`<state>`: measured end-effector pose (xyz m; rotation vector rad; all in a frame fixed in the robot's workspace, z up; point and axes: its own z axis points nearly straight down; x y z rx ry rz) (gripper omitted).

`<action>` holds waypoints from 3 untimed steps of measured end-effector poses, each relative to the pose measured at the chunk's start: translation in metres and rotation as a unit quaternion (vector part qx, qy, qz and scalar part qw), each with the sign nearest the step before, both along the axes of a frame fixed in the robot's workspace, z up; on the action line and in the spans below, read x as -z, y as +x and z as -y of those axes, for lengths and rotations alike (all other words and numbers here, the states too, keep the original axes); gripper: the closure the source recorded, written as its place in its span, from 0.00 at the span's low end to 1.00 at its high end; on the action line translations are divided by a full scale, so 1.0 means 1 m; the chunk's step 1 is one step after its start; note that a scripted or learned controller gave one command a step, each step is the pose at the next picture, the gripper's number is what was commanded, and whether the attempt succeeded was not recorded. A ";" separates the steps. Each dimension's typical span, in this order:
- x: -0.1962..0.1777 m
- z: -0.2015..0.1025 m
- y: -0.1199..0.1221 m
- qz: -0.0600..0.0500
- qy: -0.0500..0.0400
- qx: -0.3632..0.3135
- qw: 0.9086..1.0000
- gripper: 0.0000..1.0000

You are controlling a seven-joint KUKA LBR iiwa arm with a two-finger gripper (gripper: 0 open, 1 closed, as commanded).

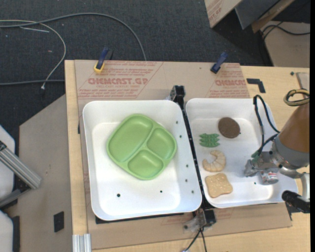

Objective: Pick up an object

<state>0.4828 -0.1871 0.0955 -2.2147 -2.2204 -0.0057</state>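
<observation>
Two white bins (98, 197) on cardboard-topped bench (157, 81), dark carpet (147, 29), claw (257, 170) state unclear

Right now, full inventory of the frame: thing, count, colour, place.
Bins: 2, white, side by side on the bench.
Divided plate: 1, light green, three compartments, middle of the left bin.
Round patty: 1, dark brown, upper part of the right bin.
Leafy piece: 1, green, right bin, below-left of the patty.
Croissant-like piece: 1, tan, right bin, below the leafy piece.
Toast-like piece: 1, tan, right bin, near its front edge.
Clamps: 2, blue, on the board's far edge.
Cables: several, grey and black, floor and bench.
Cardboard boxes: at least one, brown, top right.
Arm: 1, grey with orange band, right edge.
Gripper: 1, metal, low over the right bin's right side; nothing visibly held.
</observation>
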 end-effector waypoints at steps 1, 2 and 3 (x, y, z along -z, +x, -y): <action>-0.043 0.002 0.007 0.001 -0.003 0.001 1.000 1.00; -0.092 0.008 0.000 0.003 -0.004 0.001 1.000 1.00; -0.122 0.008 0.001 0.003 -0.004 0.001 1.000 1.00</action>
